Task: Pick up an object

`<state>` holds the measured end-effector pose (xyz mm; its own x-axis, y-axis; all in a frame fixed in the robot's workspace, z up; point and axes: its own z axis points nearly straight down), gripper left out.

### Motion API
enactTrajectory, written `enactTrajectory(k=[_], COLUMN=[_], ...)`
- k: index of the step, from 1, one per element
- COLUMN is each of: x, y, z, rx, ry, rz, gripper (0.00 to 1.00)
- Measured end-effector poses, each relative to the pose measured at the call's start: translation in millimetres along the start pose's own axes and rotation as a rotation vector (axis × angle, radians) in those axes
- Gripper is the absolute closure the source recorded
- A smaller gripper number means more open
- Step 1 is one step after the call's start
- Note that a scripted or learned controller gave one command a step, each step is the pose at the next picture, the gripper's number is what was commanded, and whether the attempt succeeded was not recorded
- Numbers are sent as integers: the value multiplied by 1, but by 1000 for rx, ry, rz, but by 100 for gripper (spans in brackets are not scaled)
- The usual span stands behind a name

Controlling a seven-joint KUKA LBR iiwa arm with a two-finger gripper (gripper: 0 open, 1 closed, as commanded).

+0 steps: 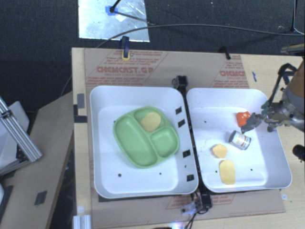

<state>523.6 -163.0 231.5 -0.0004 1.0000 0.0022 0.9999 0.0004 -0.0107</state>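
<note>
The right bin (209, 104) holds a small orange object (242, 115), a little silver can (239, 140) lying on its side, a round yellow piece (219, 150) and an oblong yellow piece (228, 171). My gripper (251, 121) reaches in from the right and hangs just right of the orange object and above the can. Whether it touches either one is unclear. Nothing is visibly held.
The left bin (109, 175) holds a green divided plate (138, 147) with a yellow item (151, 121) in its upper compartment. Black clips run along the divider (187, 132) between the bins. Cardboard lies under both bins.
</note>
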Motion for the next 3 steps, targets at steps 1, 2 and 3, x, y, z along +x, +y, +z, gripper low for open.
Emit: enactTrajectory(k=[1, 2, 3], x=[0, -4, 2], y=[3, 0, -6], z=[-6, 53, 112], rx=[-13, -9, -7], ry=[-3, -1, 0], rz=[-3, -1, -1], gripper=[0, 0, 0])
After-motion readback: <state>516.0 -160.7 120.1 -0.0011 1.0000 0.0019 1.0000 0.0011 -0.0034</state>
